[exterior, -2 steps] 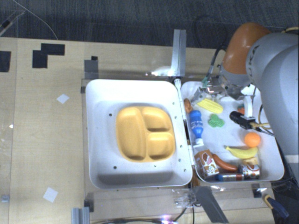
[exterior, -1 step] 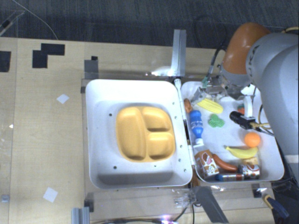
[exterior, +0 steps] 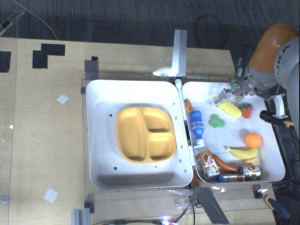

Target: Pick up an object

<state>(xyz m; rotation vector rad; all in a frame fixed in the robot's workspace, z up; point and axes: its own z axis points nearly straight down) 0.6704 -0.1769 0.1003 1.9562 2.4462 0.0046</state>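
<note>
Gripper (exterior: 233,90) was seen at two o'clock in the right bin (exterior: 280,165), poised just above the toy corn cob (exterior: 230,108); whether it was open could not be told, and nothing was seen held. A yellow divided tray (exterior: 144,134) was lying centrally in the left bin (exterior: 98,139).

A yellow divided tray (exterior: 143,134) lies in the left white bin (exterior: 101,125).

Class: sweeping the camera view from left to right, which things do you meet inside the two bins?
Yellow tray → blue bottle → green toy → corn cob → orange
</note>
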